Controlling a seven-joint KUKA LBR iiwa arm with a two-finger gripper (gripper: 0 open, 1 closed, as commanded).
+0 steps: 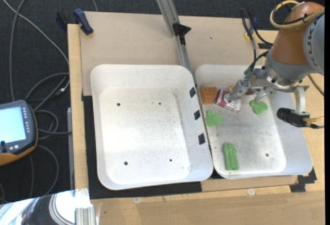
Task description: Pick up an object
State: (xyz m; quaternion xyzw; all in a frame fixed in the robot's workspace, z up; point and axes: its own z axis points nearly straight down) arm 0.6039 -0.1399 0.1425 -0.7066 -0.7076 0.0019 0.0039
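Note:
My gripper (pixel 243 89) hangs low over the upper middle of the right bin (pixel 294 153), at the end of the grey arm with the orange band (pixel 299 22). A maroon and silver packet (pixel 227 101) lies just left of and below the gripper tip, touching or nearly touching it. Left of the packet, an orange-brown block (pixel 208 95) rests by the bin's wall. A small green piece (pixel 259 107) sits just right of the gripper. Another green piece (pixel 213 118) lies lower left, and a long green object (pixel 230 156) lies near the front edge.
The left bin (pixel 103 90) sits beside the right one, with black clips (pixel 196 114) along the shared wall. A slanted metal pole (pixel 165 2) rises behind the bins. A black cable connector (pixel 291 115) hangs over the right bin's right side.

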